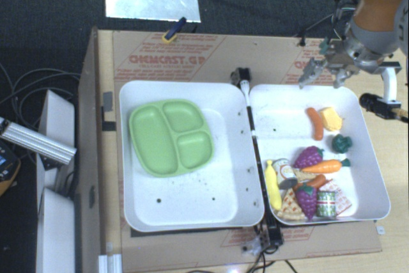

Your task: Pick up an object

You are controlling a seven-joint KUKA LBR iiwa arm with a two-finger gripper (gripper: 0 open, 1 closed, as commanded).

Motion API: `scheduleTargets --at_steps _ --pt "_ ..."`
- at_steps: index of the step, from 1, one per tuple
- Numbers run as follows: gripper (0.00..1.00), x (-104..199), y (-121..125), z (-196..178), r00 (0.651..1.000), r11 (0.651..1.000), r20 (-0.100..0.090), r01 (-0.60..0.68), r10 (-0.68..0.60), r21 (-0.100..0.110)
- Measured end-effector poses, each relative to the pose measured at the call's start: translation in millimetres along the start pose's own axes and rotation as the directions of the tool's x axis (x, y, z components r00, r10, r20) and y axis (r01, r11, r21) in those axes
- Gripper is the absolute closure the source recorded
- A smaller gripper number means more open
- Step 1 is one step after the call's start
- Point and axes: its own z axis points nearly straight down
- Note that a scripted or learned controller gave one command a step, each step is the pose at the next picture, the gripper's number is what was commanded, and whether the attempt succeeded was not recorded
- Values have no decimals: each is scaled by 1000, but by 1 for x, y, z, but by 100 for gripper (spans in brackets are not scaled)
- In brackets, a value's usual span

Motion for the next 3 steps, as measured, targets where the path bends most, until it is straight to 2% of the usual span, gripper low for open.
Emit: scheduleTargets --at_steps 1,2,3 --pt "0 -72 -10 68 1000 1000 1 -2 2 3" --pt "0 -78 -17 149 1000 1000 2 0 0 -3" --pt "0 -45 -3 161 1000 1000 0 2 -2 -1"
